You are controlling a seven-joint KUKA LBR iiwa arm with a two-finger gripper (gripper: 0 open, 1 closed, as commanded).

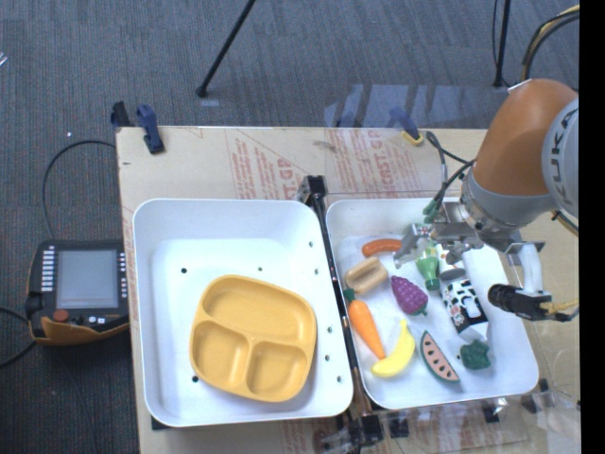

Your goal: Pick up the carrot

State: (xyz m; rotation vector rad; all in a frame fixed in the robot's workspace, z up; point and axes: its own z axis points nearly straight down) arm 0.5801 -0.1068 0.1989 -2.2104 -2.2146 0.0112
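Tool [427, 244] hangs over the right bin's [515, 386] upper middle; cannot tell its state. One carrot [366, 327] lies low and to the tool's left in this view, by the bin's left wall, long axis slanting from the green top toward lower right. Also one each: banana [399, 353], grapes [409, 294], watermelon slice [440, 357].
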